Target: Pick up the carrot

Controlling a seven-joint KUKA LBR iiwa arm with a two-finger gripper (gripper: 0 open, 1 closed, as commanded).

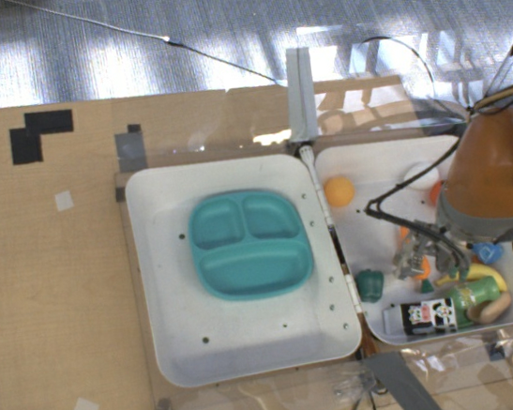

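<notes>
Orange bit, camera view: a small orange piece, which I take to be the carrot (422, 270), lies in the right bin (463, 329), at its middle and toward the near side, mostly covered by the gripper (425, 256).
Gripper: it stands low over the carrot, perhaps touching it. Whether it is released or clenched I cannot tell, and no grasp is visible.
Arm: the arm (499, 175) comes in from the right and hides the far right part of the bin.
Neighbours: a green cup (370, 284) is just left of the carrot, a bottle (442, 311) just near of it, and a banana (489, 275) and a blue piece (489, 253) are to the right. All are close together.
Risk, wrong item: the crowding may let the gripper catch the banana or the bottle instead of the carrot.
Risk, slip: the carrot looks small and is likely smooth, so a closing that is off centre could push it out sideways.
Risk, confusion: an orange ball (338, 191) lies at the far left of this bin, and another orange-red piece (435, 191) shows at the edge of the arm. The similar colour could mislead the aim.
Risk, cable: a black cable (406, 190) loops beside the wrist and could drag on items when the arm lifts.
Left bin: the left bin (173, 353) holds a teal plate (248, 243), well apart from the work, so I expect no trouble there.
</notes>
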